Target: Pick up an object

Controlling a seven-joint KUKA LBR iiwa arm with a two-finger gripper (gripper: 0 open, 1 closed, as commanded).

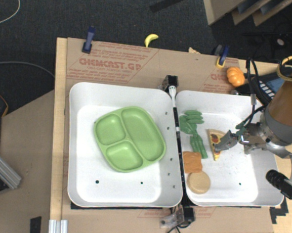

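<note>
Currently: gripper (227, 142) low over the right bin (230, 197), at the pizza slice (215, 142).
Can't tell whether the fingers are apart or together, and no object is visibly between them. Right bin also holds green beans (192, 125) along its left side, an orange block (192, 162) and a tan round piece (199, 182) just below it. Left bin (79, 178) holds a green divided plate (130, 138). Worktop (115, 62) is brown board.
</note>
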